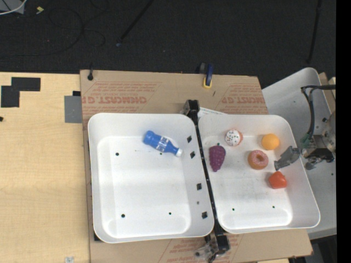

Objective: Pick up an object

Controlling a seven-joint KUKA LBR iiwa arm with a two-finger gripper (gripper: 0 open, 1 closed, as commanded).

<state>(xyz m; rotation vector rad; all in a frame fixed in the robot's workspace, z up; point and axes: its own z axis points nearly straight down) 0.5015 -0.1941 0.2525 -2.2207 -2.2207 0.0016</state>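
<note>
My jaws (289, 159) hang at the right edge of the right bin (299, 215), just above the red ball (278, 180); nothing sits between them, and how far apart they stand I cannot tell from this slant. Near them in the same bin lie a ringed doughnut (258, 159), an orange ball (270, 142), a white spotted ball (233, 137) and a purple bunch of grapes (217, 158) by the divider. The blue bottle (162, 143) lies on its side in the left bin (104, 212), well apart
</note>
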